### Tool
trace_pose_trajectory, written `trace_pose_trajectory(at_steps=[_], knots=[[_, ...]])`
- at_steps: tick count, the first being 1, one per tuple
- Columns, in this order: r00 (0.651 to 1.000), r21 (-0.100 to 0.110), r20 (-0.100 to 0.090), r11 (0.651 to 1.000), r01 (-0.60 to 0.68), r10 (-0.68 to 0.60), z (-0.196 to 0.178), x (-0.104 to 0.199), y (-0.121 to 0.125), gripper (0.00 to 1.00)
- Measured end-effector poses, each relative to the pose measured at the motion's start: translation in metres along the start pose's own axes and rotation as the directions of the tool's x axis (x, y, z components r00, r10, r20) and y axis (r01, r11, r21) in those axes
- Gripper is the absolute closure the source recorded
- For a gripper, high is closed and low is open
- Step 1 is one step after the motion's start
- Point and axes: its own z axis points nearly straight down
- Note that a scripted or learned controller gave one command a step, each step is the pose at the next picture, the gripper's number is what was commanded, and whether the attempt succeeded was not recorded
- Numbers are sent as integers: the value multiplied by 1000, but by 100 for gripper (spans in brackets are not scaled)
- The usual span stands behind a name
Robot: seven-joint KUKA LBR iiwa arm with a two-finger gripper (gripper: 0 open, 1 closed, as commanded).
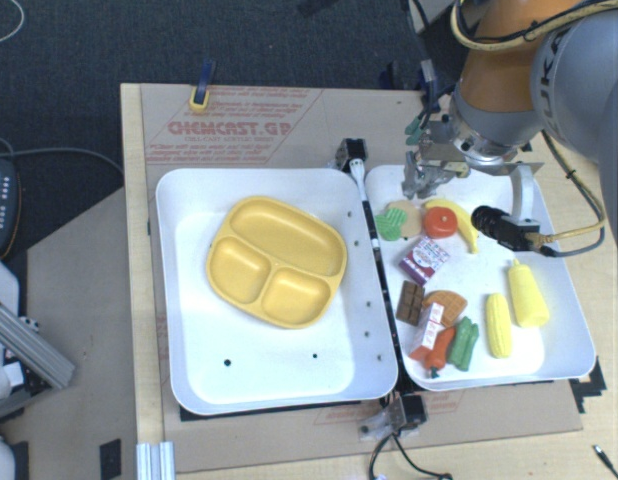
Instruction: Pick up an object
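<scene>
1. One gripper point(426, 176) hangs from the grey arm over the far edge of the right bin point(574, 353). Its two fingers point down with a narrow gap between them, and nothing is held in that gap.
2. Just below the fingers, toward the viewer, lies a small green toy point(391, 222). Just beside that, to the right, a red tomato point(440, 221) rests against a yellow banana point(461, 222).
3. Any of these three looks like the closest thing to pick. None touches the fingers yet.
4. To do this step well, I judge the fingers should spread wider, centre over a single item, then descend straight, so the neighbours are not nudged.
5. Farther from the fingers sit a purple packet point(425, 259), a brown chocolate bar point(410, 302), a carrot point(435, 347), a green pepper point(464, 343) and two corn cobs point(526, 294).
6. Farthest away, well apart to the left, a yellow divided plate point(276, 260) lies in the left bin point(189, 358).
</scene>
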Motion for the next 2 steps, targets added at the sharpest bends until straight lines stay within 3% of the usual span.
trace_pose_trajectory(at_steps=[1,2], knots=[[1000,8,1,1000,-7,7,10,1,-14,100],[1000,1,2,1000,-7,7,2,-8,-2,100]])
